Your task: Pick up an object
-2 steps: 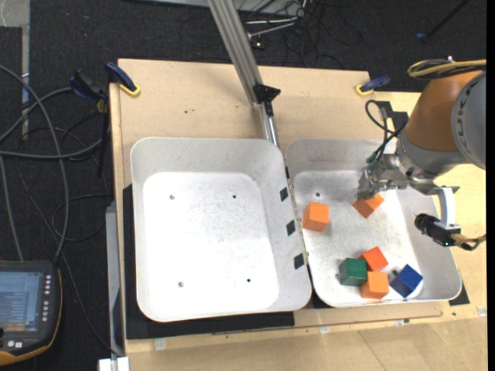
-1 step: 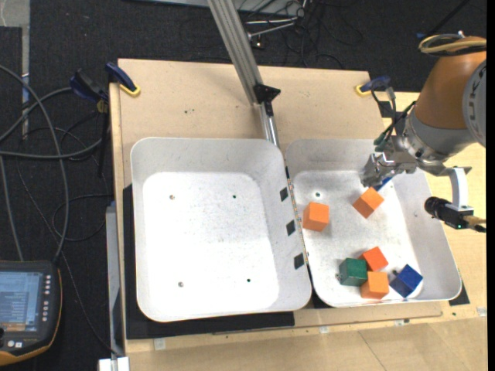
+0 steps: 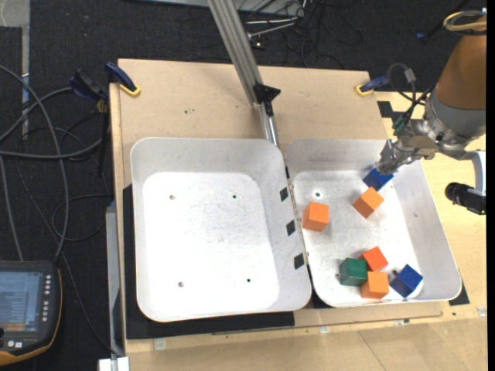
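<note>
- Reaching in over the right bin (image 3: 433,230), the claw (image 3: 389,163) sits at that bin's far right corner, directly above a blue block (image 3: 377,179); its grip cannot be told.
- Orange cubes (image 3: 369,202) (image 3: 315,216) lie mid-bin.
- Green block (image 3: 354,271) and others cluster at the near edge.

Bench: I see a tan board (image 3: 193,91).
On it: left white bin (image 3: 155,161) and right white bin (image 3: 433,230), side by side, touching.
</note>
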Controlling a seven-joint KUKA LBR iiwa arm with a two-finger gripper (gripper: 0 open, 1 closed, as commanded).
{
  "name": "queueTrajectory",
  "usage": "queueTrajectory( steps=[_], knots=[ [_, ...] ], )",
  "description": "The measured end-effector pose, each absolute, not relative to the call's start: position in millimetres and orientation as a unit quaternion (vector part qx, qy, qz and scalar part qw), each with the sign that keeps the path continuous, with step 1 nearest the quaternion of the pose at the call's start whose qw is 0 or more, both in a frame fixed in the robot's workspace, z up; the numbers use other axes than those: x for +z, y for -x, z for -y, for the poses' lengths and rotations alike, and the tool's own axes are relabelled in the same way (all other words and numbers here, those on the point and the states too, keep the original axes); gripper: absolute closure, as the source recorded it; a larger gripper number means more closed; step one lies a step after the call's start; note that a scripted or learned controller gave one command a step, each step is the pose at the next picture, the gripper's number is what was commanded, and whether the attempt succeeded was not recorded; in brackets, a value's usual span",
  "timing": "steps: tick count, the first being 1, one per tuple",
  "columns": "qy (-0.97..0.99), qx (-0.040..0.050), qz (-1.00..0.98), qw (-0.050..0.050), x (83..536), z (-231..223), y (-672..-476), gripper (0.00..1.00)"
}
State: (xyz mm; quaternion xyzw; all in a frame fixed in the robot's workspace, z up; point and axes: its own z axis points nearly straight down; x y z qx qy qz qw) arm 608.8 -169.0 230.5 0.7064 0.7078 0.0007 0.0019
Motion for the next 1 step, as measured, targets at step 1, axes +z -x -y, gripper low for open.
queueTrajectory(
  steps=[1],
  knots=[
    [-0.706,0.0011,-0.708,0.002,256.8,168.9,-610.0,1.00]
  ],
)
